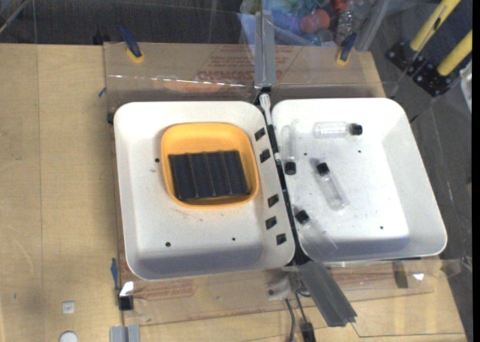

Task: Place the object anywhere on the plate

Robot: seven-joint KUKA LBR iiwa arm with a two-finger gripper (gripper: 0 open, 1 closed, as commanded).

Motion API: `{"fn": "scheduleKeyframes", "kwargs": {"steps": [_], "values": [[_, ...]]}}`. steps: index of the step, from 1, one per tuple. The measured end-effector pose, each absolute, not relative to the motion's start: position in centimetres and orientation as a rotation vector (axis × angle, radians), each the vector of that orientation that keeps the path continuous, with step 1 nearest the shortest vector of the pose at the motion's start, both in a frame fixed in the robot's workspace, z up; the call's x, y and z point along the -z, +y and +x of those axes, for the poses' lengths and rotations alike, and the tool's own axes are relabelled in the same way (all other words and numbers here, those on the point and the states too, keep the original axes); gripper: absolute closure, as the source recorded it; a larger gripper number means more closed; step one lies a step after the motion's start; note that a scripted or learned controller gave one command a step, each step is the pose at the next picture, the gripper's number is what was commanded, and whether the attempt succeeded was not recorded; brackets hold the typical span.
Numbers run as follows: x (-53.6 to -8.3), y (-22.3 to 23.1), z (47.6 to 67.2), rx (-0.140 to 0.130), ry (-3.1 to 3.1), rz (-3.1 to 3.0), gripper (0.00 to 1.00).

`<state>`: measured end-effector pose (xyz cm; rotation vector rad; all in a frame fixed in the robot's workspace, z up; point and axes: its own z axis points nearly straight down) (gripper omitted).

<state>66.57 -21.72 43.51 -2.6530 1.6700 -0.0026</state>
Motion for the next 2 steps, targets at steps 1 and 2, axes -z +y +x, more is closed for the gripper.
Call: {"fn": "scheduleKeyframes", "kwargs": {"steps": [1, 2], "values": [[-43.48, -21.2, 66.8, 0.004, 1.351, -2.829, 1.0], [-43.45, -21.08, 66.81, 0.005, 0.816, -3.029, 1.0]]}}
